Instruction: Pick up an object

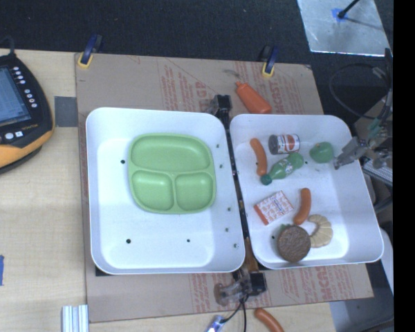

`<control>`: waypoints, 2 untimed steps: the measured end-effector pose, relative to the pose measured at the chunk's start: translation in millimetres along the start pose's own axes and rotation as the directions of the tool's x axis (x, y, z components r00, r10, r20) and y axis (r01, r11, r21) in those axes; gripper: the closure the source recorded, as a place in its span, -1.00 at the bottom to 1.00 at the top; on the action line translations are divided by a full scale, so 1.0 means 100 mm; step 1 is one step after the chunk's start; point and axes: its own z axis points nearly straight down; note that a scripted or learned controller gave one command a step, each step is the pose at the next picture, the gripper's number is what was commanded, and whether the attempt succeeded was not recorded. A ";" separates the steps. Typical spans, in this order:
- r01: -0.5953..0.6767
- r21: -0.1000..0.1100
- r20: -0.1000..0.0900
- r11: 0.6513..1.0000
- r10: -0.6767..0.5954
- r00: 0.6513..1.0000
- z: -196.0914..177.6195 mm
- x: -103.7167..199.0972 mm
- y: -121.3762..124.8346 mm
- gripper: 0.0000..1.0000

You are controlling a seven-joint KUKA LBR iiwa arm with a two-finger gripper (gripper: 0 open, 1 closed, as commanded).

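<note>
The right bin (pixel 363 206) holds several small items: a brown-red can (pixel 283 144), a green bottle (pixel 282 168), a green round lump (pixel 322 151), two sausages (pixel 259 155) (pixel 303 206), a red-and-white packet (pixel 273 207), a dark brown disc (pixel 292 243) and a tan ring (pixel 321 230). My gripper (pixel 347 156) hangs at the bin's upper right rim, just right of the green lump. I see nothing held in it.
The left bin (pixel 104 241) holds a green divided plate (pixel 172 172). An orange carrot (pixel 252 98) lies behind the bins, and another sausage (pixel 270 318) in front. A teach pendant (pixel 14 113) rests at far left. Clamps (pixel 90 50) (pixel 268 59) pin the board.
</note>
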 end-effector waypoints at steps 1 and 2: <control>0.001 0.003 0.000 1.000 -0.001 1.000 1.24 0.12 0.50 -1.00; 0.001 0.001 0.000 1.000 -0.001 1.000 1.77 0.57 1.24 -1.00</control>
